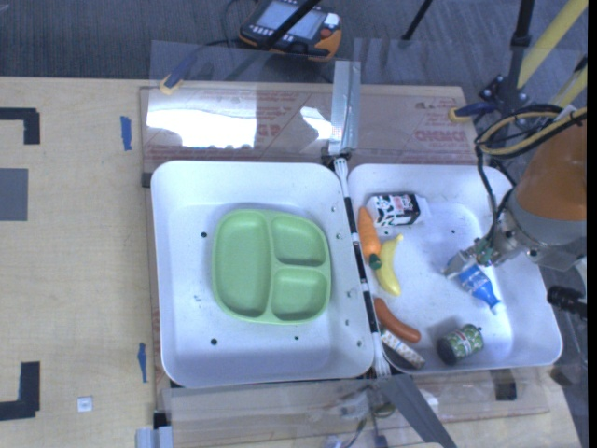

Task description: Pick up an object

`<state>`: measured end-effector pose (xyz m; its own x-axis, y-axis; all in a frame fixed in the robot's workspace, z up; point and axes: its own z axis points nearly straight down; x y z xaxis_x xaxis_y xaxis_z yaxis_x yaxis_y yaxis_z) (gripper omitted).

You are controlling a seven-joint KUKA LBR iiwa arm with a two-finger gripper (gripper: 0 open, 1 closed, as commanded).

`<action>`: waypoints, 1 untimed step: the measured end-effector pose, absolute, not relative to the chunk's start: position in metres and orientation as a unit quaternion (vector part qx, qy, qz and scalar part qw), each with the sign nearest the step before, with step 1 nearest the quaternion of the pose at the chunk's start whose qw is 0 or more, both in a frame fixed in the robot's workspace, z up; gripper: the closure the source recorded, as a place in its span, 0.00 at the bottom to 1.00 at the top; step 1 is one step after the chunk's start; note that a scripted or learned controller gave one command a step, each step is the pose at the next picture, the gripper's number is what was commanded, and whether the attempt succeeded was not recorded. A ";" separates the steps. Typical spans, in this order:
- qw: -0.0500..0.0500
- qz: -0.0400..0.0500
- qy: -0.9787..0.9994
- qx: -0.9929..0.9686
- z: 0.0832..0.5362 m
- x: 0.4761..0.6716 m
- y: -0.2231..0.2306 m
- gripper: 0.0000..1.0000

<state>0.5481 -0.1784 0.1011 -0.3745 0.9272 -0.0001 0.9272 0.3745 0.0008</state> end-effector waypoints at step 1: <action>0.004 0.002 0.780 0.625 0.088 0.588 -0.147 1.00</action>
